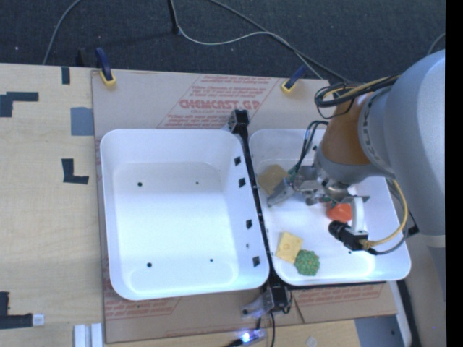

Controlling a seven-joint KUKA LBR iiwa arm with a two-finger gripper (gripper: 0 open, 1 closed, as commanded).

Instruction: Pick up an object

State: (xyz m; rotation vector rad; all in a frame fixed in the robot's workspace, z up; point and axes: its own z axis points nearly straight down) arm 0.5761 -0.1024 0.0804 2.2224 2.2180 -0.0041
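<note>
Camera view has the fingers (281,191) spread open low in the right bin (383,266), holding nothing, a tan object (273,177) just beside them, likely the target, while a yellow block (289,246) and green object (307,262) lie nearer the camera.

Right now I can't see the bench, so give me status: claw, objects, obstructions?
Claw low in right white bin, near tan flat piece. Yellow holed cheese slice, green bumpy ball, orange-red item lie loose. Nothing seen held.
</note>
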